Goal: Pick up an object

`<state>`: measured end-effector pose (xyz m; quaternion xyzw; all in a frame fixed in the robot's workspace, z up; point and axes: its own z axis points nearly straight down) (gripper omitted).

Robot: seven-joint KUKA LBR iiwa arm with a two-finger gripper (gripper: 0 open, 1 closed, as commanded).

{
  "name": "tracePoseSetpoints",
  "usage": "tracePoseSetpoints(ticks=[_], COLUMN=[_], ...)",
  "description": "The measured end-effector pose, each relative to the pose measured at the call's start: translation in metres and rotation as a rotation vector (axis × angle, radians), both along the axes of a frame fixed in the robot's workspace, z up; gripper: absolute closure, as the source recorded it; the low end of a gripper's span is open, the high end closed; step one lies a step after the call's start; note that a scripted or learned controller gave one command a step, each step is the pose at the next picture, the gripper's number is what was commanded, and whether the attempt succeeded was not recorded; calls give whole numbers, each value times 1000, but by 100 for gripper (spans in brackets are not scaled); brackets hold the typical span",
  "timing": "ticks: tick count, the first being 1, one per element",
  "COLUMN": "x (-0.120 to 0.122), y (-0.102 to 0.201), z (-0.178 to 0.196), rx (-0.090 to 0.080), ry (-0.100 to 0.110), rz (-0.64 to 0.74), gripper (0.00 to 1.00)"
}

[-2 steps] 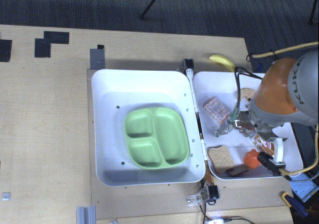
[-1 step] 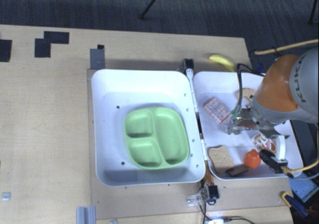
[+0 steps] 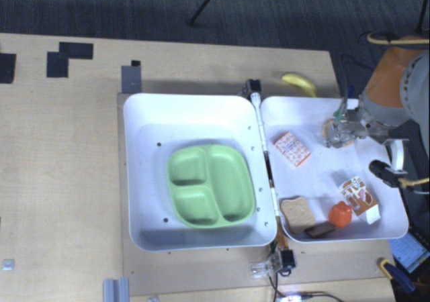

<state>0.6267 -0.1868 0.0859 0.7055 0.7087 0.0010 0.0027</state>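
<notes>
Two bins sit on the table [image 3: 60, 180]; the left bin [image 3: 144, 160] holds a green tray [image 3: 209, 185]. The claw [image 3: 341, 131] hovers low at the right bin's [image 3: 316, 180] far side, and I cannot tell its state. Nothing looks lifted: card [image 3: 291, 148], bread [image 3: 297, 211], orange toy [image 3: 340, 215] and packet [image 3: 358, 196] lie loose, so grasping remains.

Overhead slanted view of 2 bins [image 3: 195, 109]
</notes>
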Motion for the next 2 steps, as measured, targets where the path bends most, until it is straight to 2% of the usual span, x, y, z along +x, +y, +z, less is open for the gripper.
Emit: tracePoseSetpoints(ticks=[1,2], x=[25,24], y=[76,75], z=[113,112], rx=[3,2], ry=[-2,2], rz=[2,1], gripper=[100,0])
